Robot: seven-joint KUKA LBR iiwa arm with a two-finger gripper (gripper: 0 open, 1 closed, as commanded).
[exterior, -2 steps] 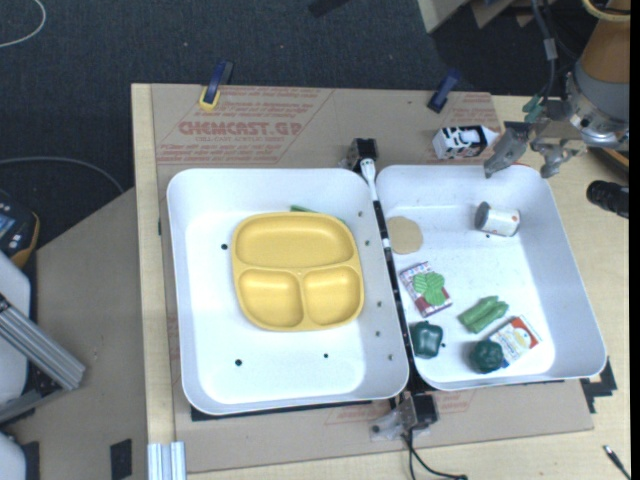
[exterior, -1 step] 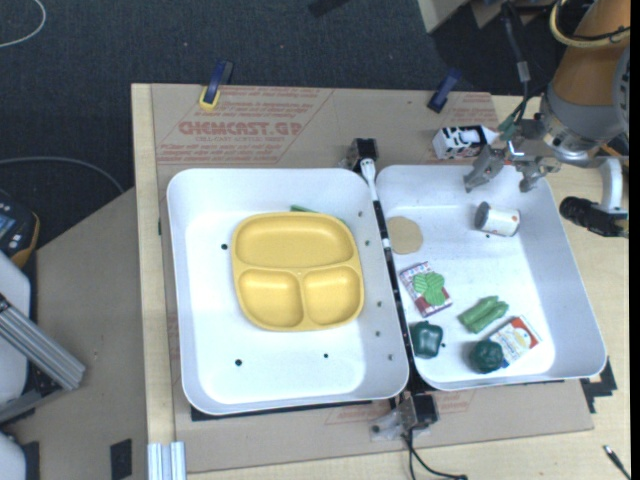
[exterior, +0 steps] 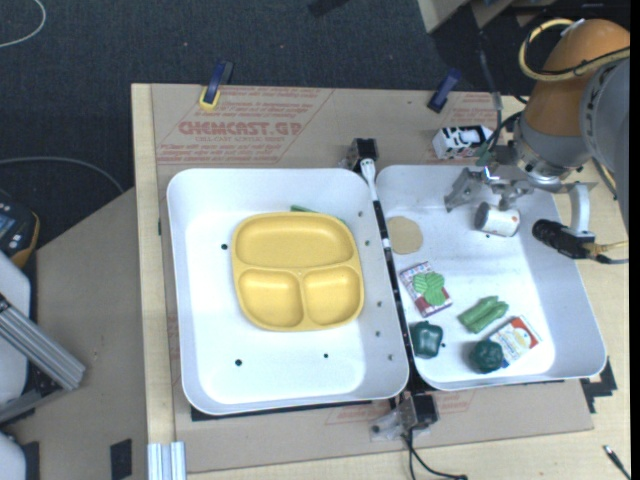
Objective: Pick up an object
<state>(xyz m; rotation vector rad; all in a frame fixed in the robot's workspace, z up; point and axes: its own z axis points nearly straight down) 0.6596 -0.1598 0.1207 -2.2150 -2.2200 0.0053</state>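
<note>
— Over the right bin (exterior: 570, 298), near its back edge, hangs the gripper (exterior: 487, 200). Open or closed?

— Can't tell from this angle. It's near a small white cylinder (exterior: 500, 222), though whether it touches, I can't say.

— Other candidates?

— Green pod (exterior: 482, 313), dark green pepper (exterior: 428, 340), all toward the front (well apart from it). I'd drop straight over the cylinder, centred, before closing.

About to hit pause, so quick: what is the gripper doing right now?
Gripper: over the right bin's upper part; open or shut cannot be told.
</note>
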